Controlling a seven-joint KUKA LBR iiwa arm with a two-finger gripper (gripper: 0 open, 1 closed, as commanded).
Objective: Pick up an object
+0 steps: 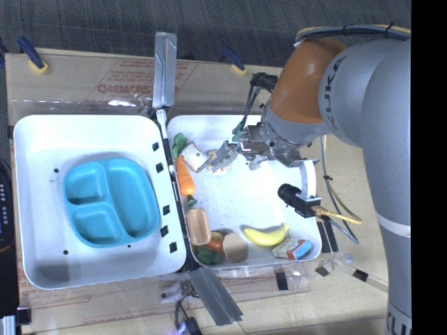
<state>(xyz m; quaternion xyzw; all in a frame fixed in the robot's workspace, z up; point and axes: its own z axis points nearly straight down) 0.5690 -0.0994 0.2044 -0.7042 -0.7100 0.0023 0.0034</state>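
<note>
Camera view: claw (222, 158) low in the right bin (230, 126), upper-left part.
Carrot (185, 176) lies just left of it, long axis up-down (can't tell if the claw's spread or clenched).

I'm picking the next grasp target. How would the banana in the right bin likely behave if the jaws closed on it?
The banana is curved and smooth, so it may twist or slip between narrow jaws. It lies flat on the right bin floor, unlikely to roll. It looks like a light toy, probably stiff.
</note>
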